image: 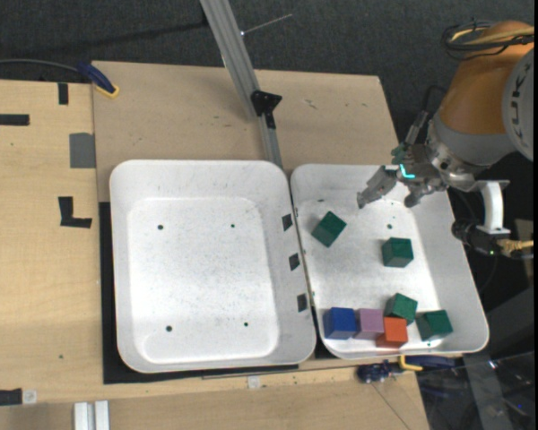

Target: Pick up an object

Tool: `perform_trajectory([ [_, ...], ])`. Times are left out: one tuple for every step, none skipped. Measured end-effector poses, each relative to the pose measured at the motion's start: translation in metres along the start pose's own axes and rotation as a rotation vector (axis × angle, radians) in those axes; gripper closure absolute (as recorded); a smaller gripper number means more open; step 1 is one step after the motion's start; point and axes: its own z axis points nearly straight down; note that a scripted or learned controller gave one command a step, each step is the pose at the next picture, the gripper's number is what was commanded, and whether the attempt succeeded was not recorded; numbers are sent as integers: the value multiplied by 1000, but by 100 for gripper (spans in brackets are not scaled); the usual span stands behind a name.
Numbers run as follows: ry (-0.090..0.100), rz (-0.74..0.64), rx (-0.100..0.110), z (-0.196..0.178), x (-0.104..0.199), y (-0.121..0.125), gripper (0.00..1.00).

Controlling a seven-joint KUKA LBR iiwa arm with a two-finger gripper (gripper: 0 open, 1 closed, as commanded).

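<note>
My gripper (pixel 393 195) hangs over the back of the right bin (pixel 455 267), fingers spread open with nothing between them. A dark green cube (pixel 328 228) lies tilted below and to its left. Another green cube (pixel 396 252) sits almost straight below the gripper, in the bin's middle. Along the front wall lie a blue cube (pixel 341 322), a pale purple cube (pixel 371 322), an orange cube (pixel 394 331) and two more green cubes (pixel 401 307), (pixel 435 323).
The left bin (pixel 197 258) lies beside the right one, sharing a middle rim. A slanted metal pole (pixel 242 61) rises from between the bins' back edges. The arm's orange and grey body (pixel 484 97) looms at the right.
</note>
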Motion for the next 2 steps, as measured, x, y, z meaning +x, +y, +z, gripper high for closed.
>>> perform_trajectory([
  [-1,-1,-4,-2,0,1,0],
  [-1,0,3,62,-2,-3,0],
])
